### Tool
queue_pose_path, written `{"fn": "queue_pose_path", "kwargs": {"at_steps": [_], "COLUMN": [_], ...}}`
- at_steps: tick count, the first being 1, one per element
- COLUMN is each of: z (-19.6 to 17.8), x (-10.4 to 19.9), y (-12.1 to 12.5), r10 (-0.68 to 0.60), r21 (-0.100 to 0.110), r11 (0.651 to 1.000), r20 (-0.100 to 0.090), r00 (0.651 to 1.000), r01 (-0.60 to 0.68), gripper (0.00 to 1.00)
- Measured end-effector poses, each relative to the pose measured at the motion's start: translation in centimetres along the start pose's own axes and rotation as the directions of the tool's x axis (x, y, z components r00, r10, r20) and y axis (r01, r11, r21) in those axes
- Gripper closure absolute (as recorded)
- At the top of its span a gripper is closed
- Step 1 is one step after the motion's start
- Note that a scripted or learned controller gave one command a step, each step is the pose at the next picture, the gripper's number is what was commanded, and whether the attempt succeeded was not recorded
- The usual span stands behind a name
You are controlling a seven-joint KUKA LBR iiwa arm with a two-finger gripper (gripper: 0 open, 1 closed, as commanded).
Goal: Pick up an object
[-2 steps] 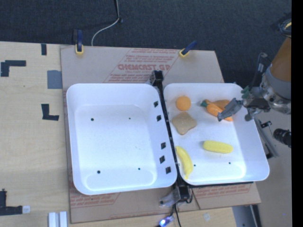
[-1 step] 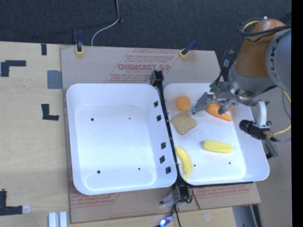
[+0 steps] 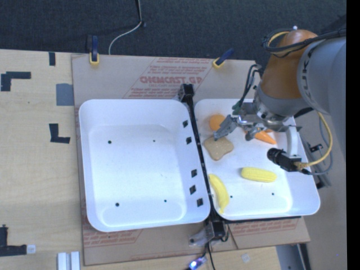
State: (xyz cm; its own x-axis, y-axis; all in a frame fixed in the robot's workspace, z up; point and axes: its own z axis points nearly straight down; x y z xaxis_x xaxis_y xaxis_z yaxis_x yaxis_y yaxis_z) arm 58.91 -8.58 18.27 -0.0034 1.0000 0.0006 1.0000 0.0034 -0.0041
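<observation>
My gripper [image 3: 239, 126] hangs over the back of the right bin [image 3: 281, 206], fingers spread apart with nothing between them. Just left of and below it lies a tan bread slice [image 3: 218, 147]. An orange round fruit [image 3: 217, 121] sits behind the bread, next to the left finger. An orange carrot [image 3: 266, 136] lies partly under the gripper's right side. A yellow corn cob [image 3: 259, 175] rests in the bin's middle right. A yellow banana [image 3: 219, 191] lies along the bin's front left wall.
The left bin [image 3: 93, 151] sits beside the right one, joined by a black divider [image 3: 194, 151]. Both rest on a cardboard sheet [image 3: 163, 77] held by clamps. A black cable fitting [image 3: 284, 160] hangs off the arm over the right bin.
</observation>
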Motion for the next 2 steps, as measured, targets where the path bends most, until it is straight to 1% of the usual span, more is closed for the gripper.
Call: {"fn": "queue_pose_path", "kwargs": {"at_steps": [1,2], "z": [-0.09,-1.07], "x": [-0.14,-0.06], "y": [-6.19,-5.91], "r10": [0.005,0.003], "r21": [0.002,-0.002], "r11": [1.000,1.000], "r20": [0.000,0.000], "r00": [1.000,1.000], "r01": [-0.005,-0.003], "gripper": [0.00,1.00]}}
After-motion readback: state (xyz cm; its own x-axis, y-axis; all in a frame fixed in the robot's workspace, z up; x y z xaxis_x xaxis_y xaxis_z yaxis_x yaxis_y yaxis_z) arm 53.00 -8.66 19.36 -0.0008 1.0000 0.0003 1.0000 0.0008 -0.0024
